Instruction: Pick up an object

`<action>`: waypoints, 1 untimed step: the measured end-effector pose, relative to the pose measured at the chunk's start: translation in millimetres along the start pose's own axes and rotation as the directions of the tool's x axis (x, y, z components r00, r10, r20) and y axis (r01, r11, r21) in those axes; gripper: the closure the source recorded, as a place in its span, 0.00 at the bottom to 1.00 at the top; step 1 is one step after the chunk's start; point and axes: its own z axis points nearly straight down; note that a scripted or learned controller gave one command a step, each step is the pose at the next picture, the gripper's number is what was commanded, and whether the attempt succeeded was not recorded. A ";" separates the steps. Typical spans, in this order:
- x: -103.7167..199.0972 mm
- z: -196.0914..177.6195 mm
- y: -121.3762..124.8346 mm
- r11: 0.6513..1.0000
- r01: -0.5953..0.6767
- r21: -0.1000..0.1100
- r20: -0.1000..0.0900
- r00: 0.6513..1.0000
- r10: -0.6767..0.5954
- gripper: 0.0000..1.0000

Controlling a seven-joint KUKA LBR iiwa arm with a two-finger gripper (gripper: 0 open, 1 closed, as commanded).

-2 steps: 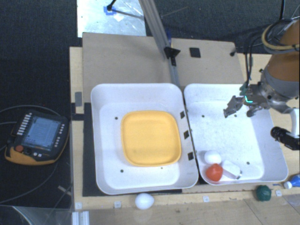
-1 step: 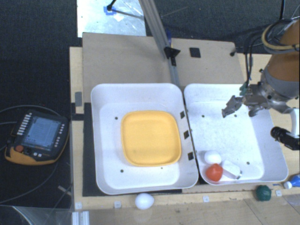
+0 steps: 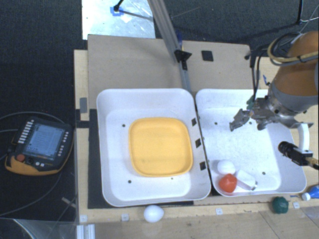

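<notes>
My gripper [image 3: 250, 123] hangs over the upper middle of the right bin [image 3: 219, 103]. Its two dark fingers are spread apart, open, with nothing between them. Near the front edge of that bin lie a white ball [image 3: 226, 167], a red ball [image 3: 228, 183] and a small white block [image 3: 245, 179]. These three sit well below and slightly left of the gripper in the camera view, apart from it. The left bin [image 3: 112, 133] holds a square yellow plate [image 3: 160, 146].
On the bench in front of the bins lie a white egg-shaped object [image 3: 153, 213] and a dark green ball [image 3: 279, 204]. A blue item [image 3: 312, 192] sits at the far right. A teach pendant [image 3: 38, 144] rests on the floor at left. A metal pole [image 3: 168, 26] slants behind the bins.
</notes>
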 end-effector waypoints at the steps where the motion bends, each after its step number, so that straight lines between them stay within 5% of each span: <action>1: -9.0 49.4 -4.8 1.000 -0.001 0.001 0.000 1.000 0.001 0.00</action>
